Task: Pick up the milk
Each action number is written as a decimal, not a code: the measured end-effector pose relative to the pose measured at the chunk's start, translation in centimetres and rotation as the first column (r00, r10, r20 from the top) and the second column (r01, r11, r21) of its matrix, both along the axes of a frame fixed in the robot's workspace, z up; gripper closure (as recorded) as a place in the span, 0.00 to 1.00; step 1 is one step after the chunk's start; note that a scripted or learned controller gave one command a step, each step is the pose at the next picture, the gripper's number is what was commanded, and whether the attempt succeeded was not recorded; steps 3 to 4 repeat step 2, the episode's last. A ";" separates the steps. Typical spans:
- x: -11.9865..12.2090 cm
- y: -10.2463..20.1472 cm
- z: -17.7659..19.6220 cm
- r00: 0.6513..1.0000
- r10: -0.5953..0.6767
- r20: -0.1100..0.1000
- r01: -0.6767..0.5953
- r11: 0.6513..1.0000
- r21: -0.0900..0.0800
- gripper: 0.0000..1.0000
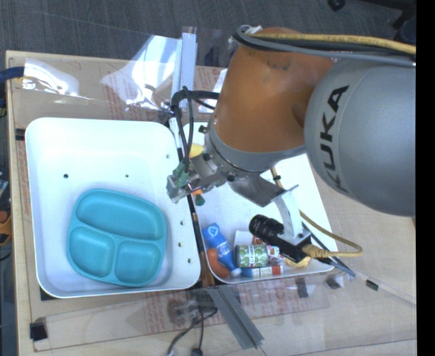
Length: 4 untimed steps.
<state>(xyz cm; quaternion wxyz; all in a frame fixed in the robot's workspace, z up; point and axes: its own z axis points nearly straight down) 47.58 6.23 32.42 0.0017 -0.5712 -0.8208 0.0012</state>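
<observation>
Nearest, along the near wall of the right bin: a tight cluster of small goods. At its near edge, a red-and-white item lying flat. Just beyond that, a green-labelled can on its side. Left of the can and touching it, an orange thing.

Just beyond the orange thing, in the near left corner of that bin: the milk, blue and white, tilted, close against the left wall. Lying free, with nothing gripping it.

Across the divide, in the left bin: a blue compartment plate, flat on the floor toward the near side, well apart from the milk.

Farther back, over the line where the two bins meet: the gripper, beyond and left of the milk, near it but not touching. Spread or pressed together: cannot tell, too cluttered and dark there to read.

Behind and right of that, the arm, its orange band and grey link looming over most of the right bin.

Farthest, on the bench past the bins: a crumpled sheet of clear plastic.
</observation>
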 end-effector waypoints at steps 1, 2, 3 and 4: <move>2.1 -12.1 10.2 0.946 0.326 0.007 -0.326 0.946 -0.001 1.00; 1.9 -6.9 -10.6 0.764 0.645 0.000 -0.645 0.764 0.003 1.00; 1.9 -6.9 -10.6 0.764 0.645 0.000 -0.645 0.764 0.003 1.00; 1.9 -6.9 -10.6 0.764 0.645 0.000 -0.645 0.764 0.003 1.00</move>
